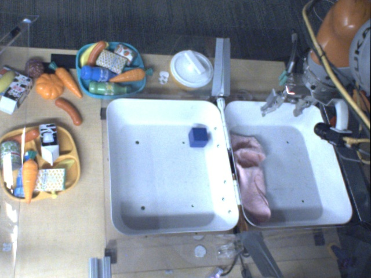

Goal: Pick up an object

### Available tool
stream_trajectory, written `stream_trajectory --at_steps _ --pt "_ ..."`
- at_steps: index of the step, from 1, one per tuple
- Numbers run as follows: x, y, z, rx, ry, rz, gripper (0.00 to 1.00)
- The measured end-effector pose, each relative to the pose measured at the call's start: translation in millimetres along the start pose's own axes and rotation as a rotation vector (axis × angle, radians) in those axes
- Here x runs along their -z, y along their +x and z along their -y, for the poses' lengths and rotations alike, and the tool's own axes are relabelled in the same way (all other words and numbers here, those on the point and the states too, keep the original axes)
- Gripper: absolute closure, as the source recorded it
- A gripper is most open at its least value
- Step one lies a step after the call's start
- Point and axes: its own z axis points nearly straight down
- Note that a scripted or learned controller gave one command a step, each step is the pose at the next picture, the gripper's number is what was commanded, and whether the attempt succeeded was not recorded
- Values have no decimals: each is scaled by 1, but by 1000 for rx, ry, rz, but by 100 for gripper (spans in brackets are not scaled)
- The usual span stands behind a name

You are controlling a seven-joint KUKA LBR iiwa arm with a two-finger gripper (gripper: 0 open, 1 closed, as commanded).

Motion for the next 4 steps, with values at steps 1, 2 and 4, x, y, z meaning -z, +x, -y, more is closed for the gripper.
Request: stream_trajectory --at_steps 1,2,4 --pt "-130 -5 17 33 3 0 0" --pt "-112 -4 -31 -58 -4 1 0" --pt "-4 -50 -9 -85 -2 1 0"
